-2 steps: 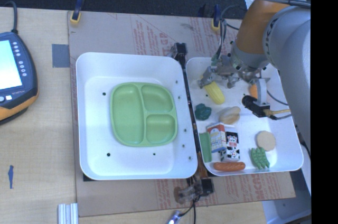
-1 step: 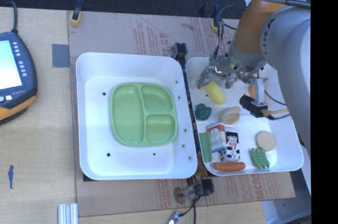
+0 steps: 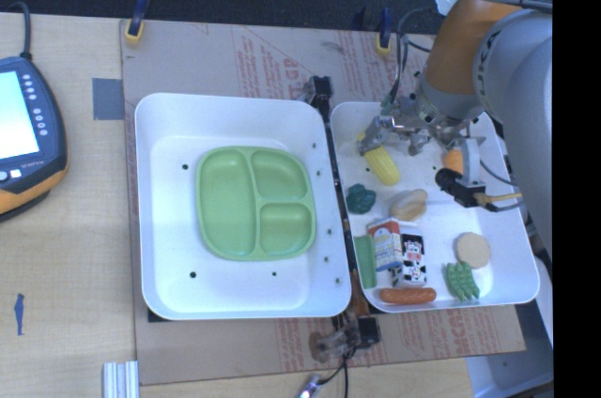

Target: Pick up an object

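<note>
claw: gripper (image 3: 396, 135) hangs low over the far end of the right bin (image 3: 503, 232); cannot tell whether it is released or clenched, and nothing is seen held in it.
nearest thing: yellow toy corn (image 3: 381, 164), lying flat just beside and below the claw, tilted across the bin floor, apart from its neighbours.
likely target: the corn, judged by nearness alone.
handling (judged): looks like hollow plastic play food, so light, stiff, smooth, probably a bit slippery; not fragile.
where to hold (judged): across its short width at mid-length; an end grip would likely squirt out.
next ring out: teal lump (image 3: 360, 198) and pale tan piece (image 3: 408, 204) nearer the camera, orange piece (image 3: 454, 159) to the right.
near end of bin: red-and-white carton (image 3: 384, 246), cow-print carton (image 3: 412, 261), green stick (image 3: 364, 260), sausage (image 3: 407, 297), leafy green (image 3: 460, 281), round biscuit (image 3: 472, 249), closely packed.
left bin (image 3: 169, 199): holds a green divided plate (image 3: 254, 202).
risk (judged): the bin wall is close on the far side.
</note>
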